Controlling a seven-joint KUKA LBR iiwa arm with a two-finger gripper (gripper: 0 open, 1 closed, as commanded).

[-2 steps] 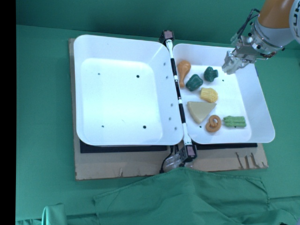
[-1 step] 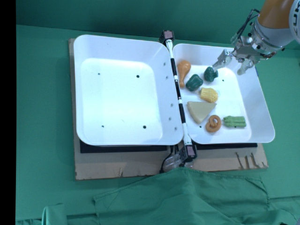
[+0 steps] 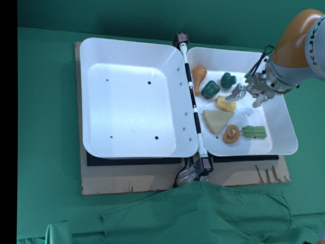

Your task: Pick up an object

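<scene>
Bins [image 3: 101, 55] two, toy foods [image 3: 218, 121] seven

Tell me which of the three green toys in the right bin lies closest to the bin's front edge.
The light green ridged toy, beside the orange ring. The two dark green pepper-shaped toys sit farther back, near the orange drumstick-shaped toy.

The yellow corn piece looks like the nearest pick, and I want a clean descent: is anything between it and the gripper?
Nothing visible lies between them. The gripper hangs just right of the yellow corn piece, though the cheese wedge touches the corn's lower edge.
</scene>
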